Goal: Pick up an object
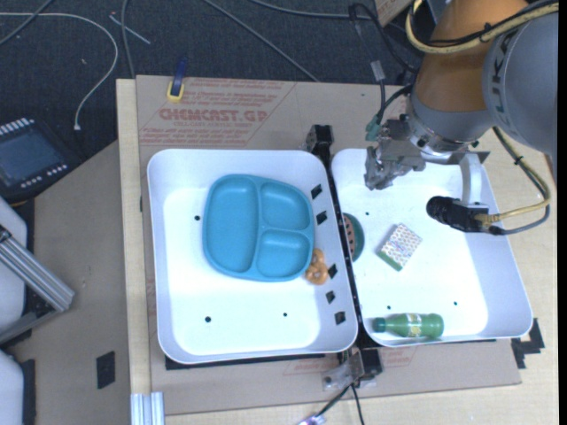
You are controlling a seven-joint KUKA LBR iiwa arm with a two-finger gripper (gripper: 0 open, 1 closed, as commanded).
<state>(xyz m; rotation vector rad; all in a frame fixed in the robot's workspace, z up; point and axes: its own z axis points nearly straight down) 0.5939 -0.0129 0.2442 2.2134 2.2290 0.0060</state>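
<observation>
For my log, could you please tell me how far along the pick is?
Nothing looks picked: the checkered packet and green bottle lie in the right bin. In hand: the pincer hangs over that bin's far-left corner. Left: closing on an object and lifting it.

A: Where is there room to reach in?

B: In the left white bin (239,312), a blue divided plastic plate (257,227) fills the middle, with a small orange-brown lump (316,268) touching its lower right corner. The floor below them is bare.

A: And the right white bin (469,273)?

B: A checked square packet (399,246) sits in the middle. A green plastic bottle (409,326) lies along the lower wall. Bare floor runs between them.
</observation>
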